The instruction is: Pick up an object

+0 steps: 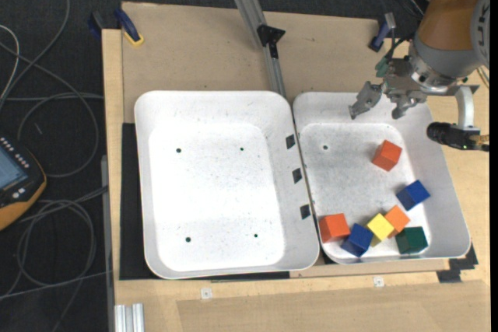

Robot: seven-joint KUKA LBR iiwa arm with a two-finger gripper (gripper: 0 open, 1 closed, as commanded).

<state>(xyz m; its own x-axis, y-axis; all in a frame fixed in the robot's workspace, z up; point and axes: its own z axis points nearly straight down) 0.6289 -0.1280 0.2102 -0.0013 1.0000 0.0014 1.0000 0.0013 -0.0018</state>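
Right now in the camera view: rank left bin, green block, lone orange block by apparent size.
1. Left bin, by far the largest.
2. Lone orange block and green block: they look alike, so no ranking.

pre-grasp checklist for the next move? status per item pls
1. Gripper open: ok, fingers spread, nothing between them.
2. Gripper over right bin: ok, above its far edge.
3. Target free to grasp: ok, the orange-red block lies alone, apart from the others.
4. Gripper lined up over that block: not ok, it sits nearer the far rim than the block.
5. Clustered blocks easy to pick: not ok, yellow block touches its neighbours near the front rim.
6. Height above the bin floor: cannot tell from this one slanted view.
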